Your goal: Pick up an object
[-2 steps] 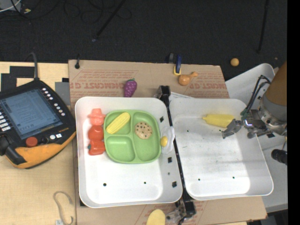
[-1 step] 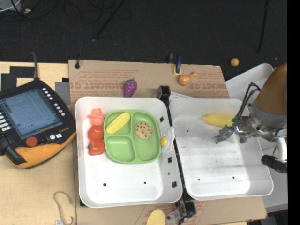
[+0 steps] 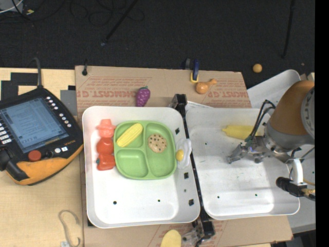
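Note:
My gripper point(image 3: 245, 156) is low over the right bin point(image 3: 241, 202), its two grey fingers spread apart with nothing between them. A yellow banana-like toy point(image 3: 236, 132) lies just behind the gripper, near the bin's far side and apart from the fingers. The left bin point(image 3: 133, 210) holds a green divided plate point(image 3: 134, 166) carrying a corn cob point(image 3: 128, 134) and a cookie point(image 3: 157, 143). A red and pink toy bottle point(image 3: 105, 147) lies left of the plate. A small yellow piece point(image 3: 180, 155) rests at the plate's right edge.
Purple grapes point(image 3: 142, 95) and an orange gourd-shaped toy point(image 3: 204, 86) lie on the cardboard behind the bins. A yellow toy point(image 3: 171, 238) sits at the front edge. A teach pendant point(image 3: 36, 133) lies on the bench at the left. An orange ball point(image 3: 257, 68) rests on the dark floor.

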Action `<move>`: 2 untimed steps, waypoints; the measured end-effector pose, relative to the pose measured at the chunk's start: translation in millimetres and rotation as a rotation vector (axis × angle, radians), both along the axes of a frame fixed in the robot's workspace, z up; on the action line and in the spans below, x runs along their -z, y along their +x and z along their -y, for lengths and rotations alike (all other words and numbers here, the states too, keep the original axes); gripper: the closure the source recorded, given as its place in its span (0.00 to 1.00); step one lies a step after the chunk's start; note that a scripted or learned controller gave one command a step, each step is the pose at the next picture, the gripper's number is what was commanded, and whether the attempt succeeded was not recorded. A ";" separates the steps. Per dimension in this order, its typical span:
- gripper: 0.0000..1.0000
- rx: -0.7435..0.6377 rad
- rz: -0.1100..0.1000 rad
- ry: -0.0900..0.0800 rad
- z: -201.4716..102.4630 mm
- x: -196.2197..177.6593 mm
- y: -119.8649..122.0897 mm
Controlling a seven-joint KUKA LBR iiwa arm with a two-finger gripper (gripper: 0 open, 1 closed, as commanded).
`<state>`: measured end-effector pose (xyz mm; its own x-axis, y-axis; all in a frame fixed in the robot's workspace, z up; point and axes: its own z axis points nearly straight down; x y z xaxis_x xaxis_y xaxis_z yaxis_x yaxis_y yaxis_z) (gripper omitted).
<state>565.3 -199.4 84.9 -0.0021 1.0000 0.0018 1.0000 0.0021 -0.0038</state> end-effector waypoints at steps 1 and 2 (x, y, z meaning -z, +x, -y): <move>1.00 0.002 0.003 -0.001 1.4 -12.6 0.5; 1.00 0.003 0.006 -0.002 -0.7 -75.0 -1.2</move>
